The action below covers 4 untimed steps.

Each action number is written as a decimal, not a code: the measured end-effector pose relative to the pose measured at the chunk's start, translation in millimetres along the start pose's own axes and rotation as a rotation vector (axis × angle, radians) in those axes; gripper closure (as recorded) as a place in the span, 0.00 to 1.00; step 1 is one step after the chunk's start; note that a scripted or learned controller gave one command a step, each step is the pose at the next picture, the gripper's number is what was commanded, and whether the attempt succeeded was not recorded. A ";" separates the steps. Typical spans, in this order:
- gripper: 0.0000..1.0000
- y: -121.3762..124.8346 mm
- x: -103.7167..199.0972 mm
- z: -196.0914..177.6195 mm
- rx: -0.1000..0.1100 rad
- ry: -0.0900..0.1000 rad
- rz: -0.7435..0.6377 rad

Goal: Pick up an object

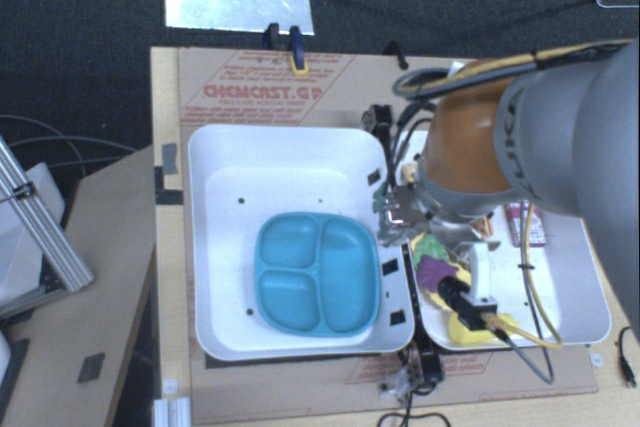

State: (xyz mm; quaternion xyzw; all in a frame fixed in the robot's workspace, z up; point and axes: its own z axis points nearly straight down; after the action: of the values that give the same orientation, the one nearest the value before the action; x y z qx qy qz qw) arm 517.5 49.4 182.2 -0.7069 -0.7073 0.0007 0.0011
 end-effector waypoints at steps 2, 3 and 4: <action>1.00 -31.2 -12.6 -105.7 -0.001 0.000 -0.001; 1.00 -21.3 27.0 -293.3 -0.024 0.005 -0.008; 1.00 -33.0 57.0 -128.7 0.010 -0.002 -0.002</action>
State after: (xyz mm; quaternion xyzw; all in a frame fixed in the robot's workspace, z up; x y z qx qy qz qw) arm 484.7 106.3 311.0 -0.7061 -0.7081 0.0051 0.0039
